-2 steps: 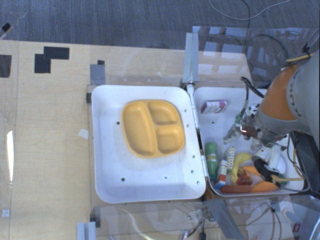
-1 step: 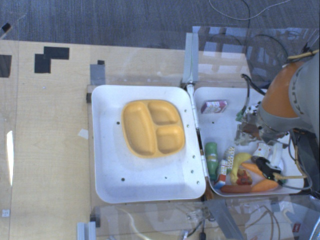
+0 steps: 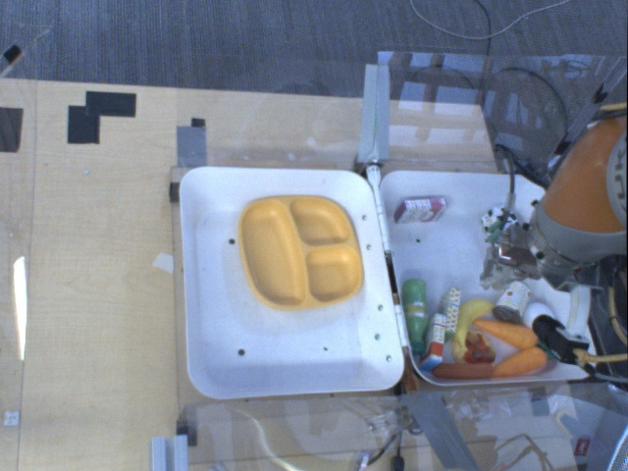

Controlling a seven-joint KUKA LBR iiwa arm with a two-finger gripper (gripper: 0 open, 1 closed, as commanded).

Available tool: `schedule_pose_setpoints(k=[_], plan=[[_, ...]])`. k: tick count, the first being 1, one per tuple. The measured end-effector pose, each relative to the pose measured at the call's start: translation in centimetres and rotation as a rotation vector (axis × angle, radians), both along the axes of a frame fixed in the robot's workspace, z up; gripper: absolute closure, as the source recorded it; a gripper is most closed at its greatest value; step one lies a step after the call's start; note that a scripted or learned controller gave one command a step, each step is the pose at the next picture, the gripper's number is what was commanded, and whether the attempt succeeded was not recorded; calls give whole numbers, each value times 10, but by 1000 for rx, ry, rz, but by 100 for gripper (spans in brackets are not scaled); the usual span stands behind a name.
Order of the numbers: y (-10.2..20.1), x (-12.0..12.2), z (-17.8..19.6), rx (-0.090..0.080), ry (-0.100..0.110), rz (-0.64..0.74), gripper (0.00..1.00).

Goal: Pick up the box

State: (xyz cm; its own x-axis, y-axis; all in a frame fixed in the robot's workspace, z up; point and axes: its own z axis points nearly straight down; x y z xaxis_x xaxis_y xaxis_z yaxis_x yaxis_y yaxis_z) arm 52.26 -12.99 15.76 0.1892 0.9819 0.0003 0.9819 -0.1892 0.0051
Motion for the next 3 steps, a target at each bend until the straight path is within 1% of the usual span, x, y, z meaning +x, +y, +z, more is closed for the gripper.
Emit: schedule_pose_setpoints(k=[1, 2, 3], plan=[[-68, -3, -12, 2, 2, -682, 100], [-52, 13, 99, 4, -1, -1171, 100], [-75, 75, 175, 4, -1, -1071, 100]])
